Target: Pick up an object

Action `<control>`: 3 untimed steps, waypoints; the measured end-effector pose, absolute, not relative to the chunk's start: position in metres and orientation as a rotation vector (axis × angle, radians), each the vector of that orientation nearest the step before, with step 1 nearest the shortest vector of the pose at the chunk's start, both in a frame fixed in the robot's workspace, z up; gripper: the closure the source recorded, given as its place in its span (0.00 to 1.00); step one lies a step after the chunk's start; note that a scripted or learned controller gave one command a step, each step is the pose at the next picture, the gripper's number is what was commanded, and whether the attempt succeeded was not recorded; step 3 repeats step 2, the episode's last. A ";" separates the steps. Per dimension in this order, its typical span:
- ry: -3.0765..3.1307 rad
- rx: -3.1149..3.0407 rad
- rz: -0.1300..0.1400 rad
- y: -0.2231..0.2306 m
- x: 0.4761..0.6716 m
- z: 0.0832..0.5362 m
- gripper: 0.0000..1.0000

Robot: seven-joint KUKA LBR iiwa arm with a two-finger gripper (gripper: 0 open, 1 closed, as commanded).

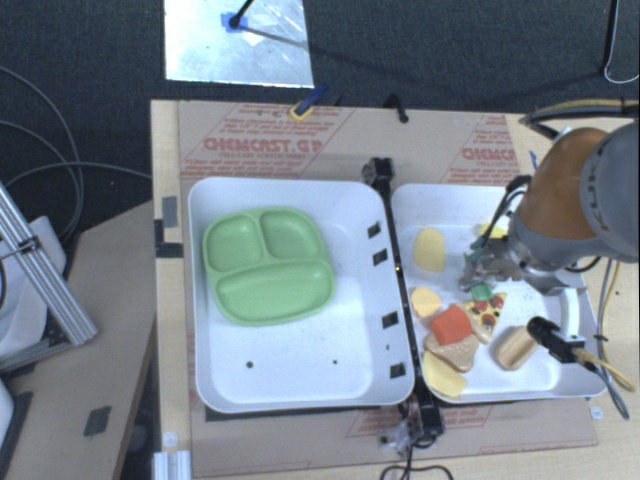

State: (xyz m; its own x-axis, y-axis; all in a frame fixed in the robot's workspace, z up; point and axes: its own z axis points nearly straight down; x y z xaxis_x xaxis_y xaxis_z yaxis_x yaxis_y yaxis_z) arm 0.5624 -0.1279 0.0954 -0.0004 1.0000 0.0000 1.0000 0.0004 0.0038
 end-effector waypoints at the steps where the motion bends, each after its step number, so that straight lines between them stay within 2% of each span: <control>1: 2.212 2.213 0.010 -0.116 0.537 0.088 1.00; 2: 2.235 2.201 0.017 -0.009 0.528 0.191 1.00; 3: 2.235 2.201 0.017 -0.009 0.528 0.191 1.00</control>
